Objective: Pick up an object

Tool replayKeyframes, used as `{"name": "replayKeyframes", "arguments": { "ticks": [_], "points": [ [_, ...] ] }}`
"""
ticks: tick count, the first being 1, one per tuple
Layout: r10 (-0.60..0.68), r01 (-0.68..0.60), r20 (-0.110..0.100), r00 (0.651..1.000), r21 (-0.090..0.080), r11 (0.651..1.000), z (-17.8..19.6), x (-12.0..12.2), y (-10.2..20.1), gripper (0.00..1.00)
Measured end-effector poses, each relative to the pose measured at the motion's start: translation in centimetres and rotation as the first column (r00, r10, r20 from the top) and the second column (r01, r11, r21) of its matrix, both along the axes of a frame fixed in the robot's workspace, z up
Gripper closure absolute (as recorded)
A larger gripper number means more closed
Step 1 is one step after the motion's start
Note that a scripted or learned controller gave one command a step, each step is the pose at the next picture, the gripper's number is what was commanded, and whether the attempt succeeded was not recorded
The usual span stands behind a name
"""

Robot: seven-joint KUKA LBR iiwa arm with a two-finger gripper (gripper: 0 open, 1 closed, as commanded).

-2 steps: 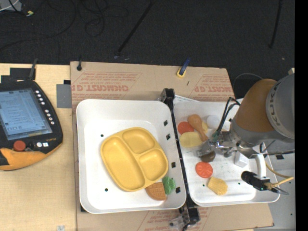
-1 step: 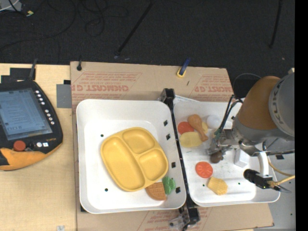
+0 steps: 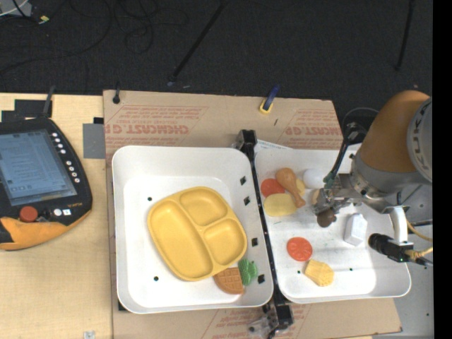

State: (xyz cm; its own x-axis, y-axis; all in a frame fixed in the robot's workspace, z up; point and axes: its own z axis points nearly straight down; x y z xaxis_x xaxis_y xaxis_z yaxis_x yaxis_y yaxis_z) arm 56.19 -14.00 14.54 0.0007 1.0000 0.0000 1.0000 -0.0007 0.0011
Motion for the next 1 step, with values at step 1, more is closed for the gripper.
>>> {"name": "replayKeyframes", "arguments": {
  "ticks": [1],
  "points": [
    [0.001, -0.001, 0.001, 1.000, 0.000, 1.000, 6.25, 0.34, -0.03, 1.00]
  ]
}}
